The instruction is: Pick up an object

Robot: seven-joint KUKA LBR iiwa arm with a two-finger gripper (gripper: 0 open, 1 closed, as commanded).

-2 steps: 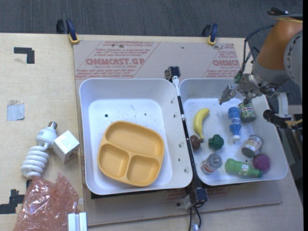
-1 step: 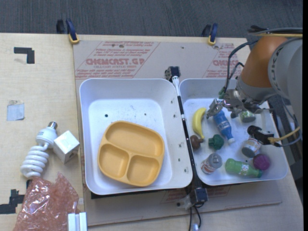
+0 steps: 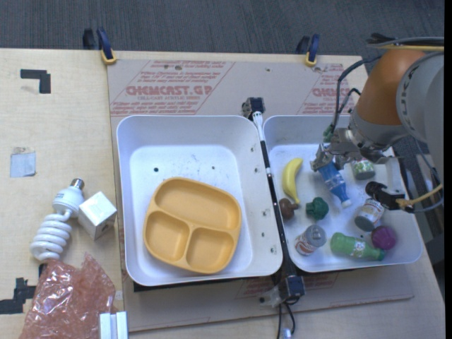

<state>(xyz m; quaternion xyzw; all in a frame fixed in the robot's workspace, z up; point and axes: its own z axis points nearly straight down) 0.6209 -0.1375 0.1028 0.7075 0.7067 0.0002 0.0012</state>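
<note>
Blue bottle [image 3: 337, 184] lies tilted in my right bin [image 3: 409, 256], its upper end just under my claw [image 3: 329, 155]; whether my claw grips it I cannot tell. Near it lie a banana [image 3: 292, 179], a green bottle [image 3: 357, 246] and a purple ball [image 3: 383, 237]. A yellow divided tray [image 3: 192, 224] fills my left bin [image 3: 134, 189].

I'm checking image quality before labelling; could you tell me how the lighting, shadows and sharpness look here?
Camera view: even, soft lighting with faint shadows; mild glare on the white bin rim; yellow tray and banana sharp; the gripper and blue bottle look cluttered and hard to separate.
</note>
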